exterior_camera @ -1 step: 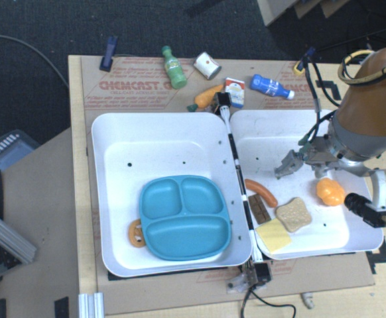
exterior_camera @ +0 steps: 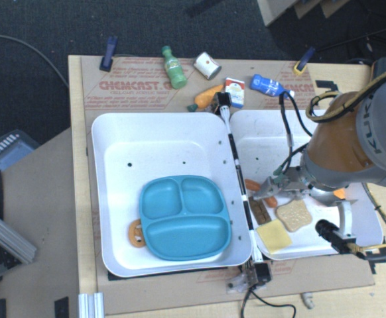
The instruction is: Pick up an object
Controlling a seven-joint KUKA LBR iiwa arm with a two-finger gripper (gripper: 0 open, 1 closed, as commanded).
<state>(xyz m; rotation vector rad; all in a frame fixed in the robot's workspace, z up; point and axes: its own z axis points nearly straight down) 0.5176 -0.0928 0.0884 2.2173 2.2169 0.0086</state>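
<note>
bins 2 (exterior_camera: pixel 113 177) (exterior_camera: pixel 259 128) | blue tray 1 (exterior_camera: pixel 183 216) | green bottle 1 (exterior_camera: pixel 174 68) | bread slice 1 (exterior_camera: pixel 294 215) | cheese slice 1 (exterior_camera: pixel 273 236)

left bin (exterior_camera: pixel 113 138) rear open; blue plate (exterior_camera: pixel 184 217) blocks front.

bench (exterior_camera: pixel 146 88), two white bins (exterior_camera: pixel 113 151), green bottle (exterior_camera: pixel 174 68)

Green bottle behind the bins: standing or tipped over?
Tipped over. The green bottle lies on its side on the brown board outside both bins, its white cap toward the far edge.
</note>
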